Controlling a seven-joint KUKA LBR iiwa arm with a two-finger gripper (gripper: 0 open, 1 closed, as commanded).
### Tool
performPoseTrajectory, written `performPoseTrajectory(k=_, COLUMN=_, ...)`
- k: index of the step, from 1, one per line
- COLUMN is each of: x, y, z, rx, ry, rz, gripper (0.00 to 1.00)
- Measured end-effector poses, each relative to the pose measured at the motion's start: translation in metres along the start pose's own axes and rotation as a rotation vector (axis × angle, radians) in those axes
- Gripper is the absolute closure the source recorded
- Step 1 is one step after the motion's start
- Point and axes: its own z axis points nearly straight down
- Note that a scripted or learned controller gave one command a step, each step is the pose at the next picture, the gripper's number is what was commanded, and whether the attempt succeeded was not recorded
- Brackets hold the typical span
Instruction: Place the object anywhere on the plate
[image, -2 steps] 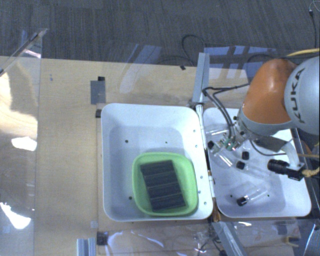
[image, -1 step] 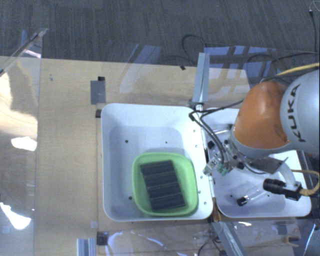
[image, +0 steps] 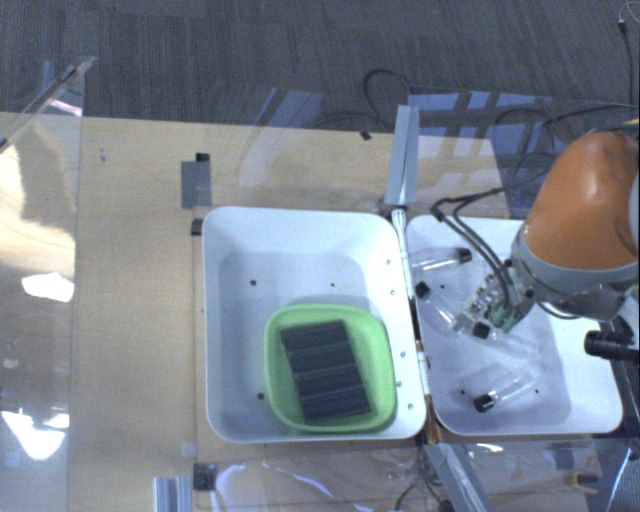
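Dark grey carpet is seen beyond a pale wooden bench (image: 110, 300), on which two shallow white bins are set side by side. Within the left bin (image: 230, 250) a green plate (image: 378, 350) is placed toward the near right corner, and a dark ribbed rectangular object (image: 322, 370) is seen lying flat on it, well inside the rim, angled slightly from the plate's edges.

Over the right bin (image: 590, 400) the arm (image: 585, 215) is reached in from the right, its orange band bulking large above the wrist, with black cables looped behind it. The wrist is pointed down and leftward, so that the gripper (image: 480, 315) is placed low over the middle of the right bin. Whether its fingers are parted or closed cannot be told, since that area is small and cluttered with clear parts.

Two clear tube-like items with dark caps are seen in the right bin: one (image: 445, 260) near the far left corner, one (image: 497, 392) toward the near side.
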Motion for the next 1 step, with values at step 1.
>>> performPoseTrajectory(k=1, x=0.0625, y=0.0532, z=0.0403, rx=0.000, ry=0.003, rz=-0.137, gripper=1.00)
